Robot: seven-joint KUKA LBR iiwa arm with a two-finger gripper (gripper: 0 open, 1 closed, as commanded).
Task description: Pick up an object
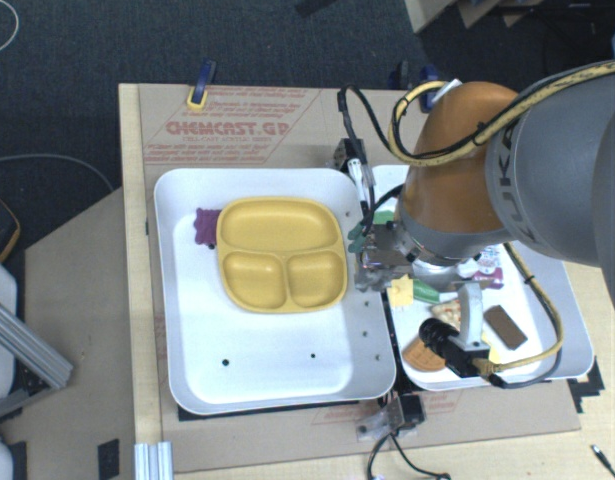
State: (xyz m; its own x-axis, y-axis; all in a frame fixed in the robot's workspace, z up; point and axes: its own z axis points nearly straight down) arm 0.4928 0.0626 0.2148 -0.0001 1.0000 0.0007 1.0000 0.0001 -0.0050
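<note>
Single fixed camera above the surface [147,368], looking down at a slant on both white bins [177,298]; the arm [547,158] enters from the right, near the lens.

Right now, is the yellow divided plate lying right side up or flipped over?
Right side up: the yellow divided plate lies flat in the left bin, its three hollow compartments facing up. A purple item pokes out beside it.

You're looking at a bench [137,268] topped with a brown printed board [237,118]; two shallow white bins sit side by side on it, the left bin [177,298] and the right bin [572,338]; a yellow clamp [199,93] grips the board's far edge.
</note>
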